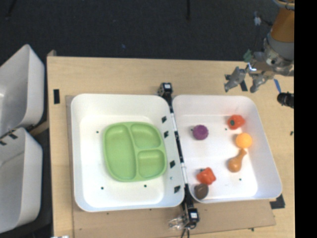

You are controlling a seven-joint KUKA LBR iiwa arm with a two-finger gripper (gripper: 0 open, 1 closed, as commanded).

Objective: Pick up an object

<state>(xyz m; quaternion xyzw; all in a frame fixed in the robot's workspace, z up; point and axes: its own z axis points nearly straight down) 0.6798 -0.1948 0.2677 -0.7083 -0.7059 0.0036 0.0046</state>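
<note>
Bench [114, 76] (unlabelled), pincer [242, 81] above bin [257, 182]

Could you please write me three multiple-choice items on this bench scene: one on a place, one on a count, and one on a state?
1. Where does the green tray lie?
A. left bin
B. right bin
C. on the bench
2. How many compartments does the tray have?
A. two
B. three
C. five
3. How are the fingers of the gripper?
A. shut on the purple object
B. spread, holding nothing
C. shut on the tray

Answers: 1 A, it sits inside the left bin. 2 B, three wells show. 3 B, the fingers stand apart above the bench, away from the purple object.
</note>
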